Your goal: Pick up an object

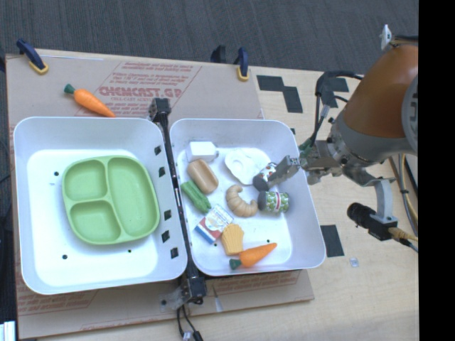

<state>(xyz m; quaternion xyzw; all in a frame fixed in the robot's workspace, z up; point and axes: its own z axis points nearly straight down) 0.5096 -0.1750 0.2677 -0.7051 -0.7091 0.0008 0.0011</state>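
The right bin [302, 222] holds several toy foods: a white block [202, 148], a bread roll [202, 175], a green pickle [195, 196], a croissant [242, 201], a white fried-egg shape [245, 163], a green can [274, 202] lying on its side, a small printed box [212, 228], a yellow-orange piece [232, 239] and a carrot [254, 254]. My gripper [274, 176] reaches in from the right, low over the bin's right part. It sits just above the green can and beside the egg shape. Nothing is visibly held.
The left bin [32, 212] holds a green divided plate [110, 199]. A second carrot [89, 99] lies on the cardboard sheet behind the left bin. Blue clamps [32, 57] [242, 64] stand at the back edge. A black hinge strip [170, 190] runs between the bins.
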